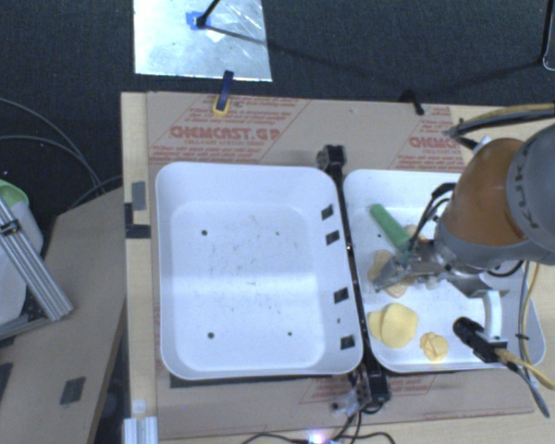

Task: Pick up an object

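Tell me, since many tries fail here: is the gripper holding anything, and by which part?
It cannot be told. The gripper is down in the right bin, over a pale tan object beside the green stick.

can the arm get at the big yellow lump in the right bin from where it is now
Probably yes. The yellow lump lies uncovered in the right bin, just below the gripper, with nothing between them.

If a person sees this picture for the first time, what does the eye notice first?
First the big grey arm with its orange band, reaching over the right bin from the right. Next, the small things under it: a green stick and two yellow lumps near the bin's front. The left bin is a wide white patch beside it.
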`<state>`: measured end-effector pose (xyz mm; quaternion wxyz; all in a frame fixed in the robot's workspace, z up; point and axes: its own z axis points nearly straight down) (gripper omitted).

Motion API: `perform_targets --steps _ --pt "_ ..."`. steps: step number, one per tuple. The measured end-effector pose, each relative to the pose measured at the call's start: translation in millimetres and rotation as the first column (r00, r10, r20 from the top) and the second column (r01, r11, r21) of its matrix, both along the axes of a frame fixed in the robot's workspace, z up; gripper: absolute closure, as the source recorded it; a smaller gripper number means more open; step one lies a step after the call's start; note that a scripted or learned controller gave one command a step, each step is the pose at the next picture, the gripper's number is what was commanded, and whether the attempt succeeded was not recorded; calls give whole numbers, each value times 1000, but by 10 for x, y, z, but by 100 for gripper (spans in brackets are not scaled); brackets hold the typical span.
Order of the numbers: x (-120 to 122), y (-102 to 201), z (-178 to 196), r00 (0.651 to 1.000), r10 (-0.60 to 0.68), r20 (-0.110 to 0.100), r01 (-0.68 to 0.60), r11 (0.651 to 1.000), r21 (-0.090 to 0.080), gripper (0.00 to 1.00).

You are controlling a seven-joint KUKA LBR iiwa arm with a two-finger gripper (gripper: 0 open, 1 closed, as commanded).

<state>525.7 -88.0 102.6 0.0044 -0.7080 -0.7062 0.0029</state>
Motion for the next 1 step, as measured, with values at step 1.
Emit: perform_targets --steps 1 --pt "339 -419 386 1000 2 16 -2 1000 -5 0"
